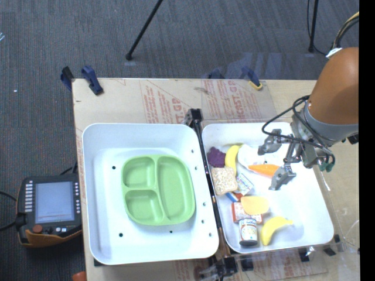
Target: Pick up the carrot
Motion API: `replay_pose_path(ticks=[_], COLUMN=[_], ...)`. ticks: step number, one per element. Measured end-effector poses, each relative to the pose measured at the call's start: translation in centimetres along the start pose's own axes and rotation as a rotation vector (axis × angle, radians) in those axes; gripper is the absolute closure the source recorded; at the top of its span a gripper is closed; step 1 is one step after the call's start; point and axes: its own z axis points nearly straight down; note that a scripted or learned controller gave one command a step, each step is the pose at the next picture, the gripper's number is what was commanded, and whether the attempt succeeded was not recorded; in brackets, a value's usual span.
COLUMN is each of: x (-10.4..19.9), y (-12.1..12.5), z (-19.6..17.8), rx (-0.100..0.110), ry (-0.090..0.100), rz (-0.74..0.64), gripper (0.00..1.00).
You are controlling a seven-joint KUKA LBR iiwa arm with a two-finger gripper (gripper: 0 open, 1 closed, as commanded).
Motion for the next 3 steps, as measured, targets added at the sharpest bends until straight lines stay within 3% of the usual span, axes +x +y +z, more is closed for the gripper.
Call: replay_pose_path(ticks=[1,2,3], x=[-2.2,-2.9,-3.2], y=[-3.4,-3.1,-2.8], z=[11.1,15.4,14.2], rx=[-0.003,-0.001,-0.002], ry=[0.013,0.003,-0.003], rz=[-0.014,0.079,0.074], gripper=[0.0,0.0,1.0])
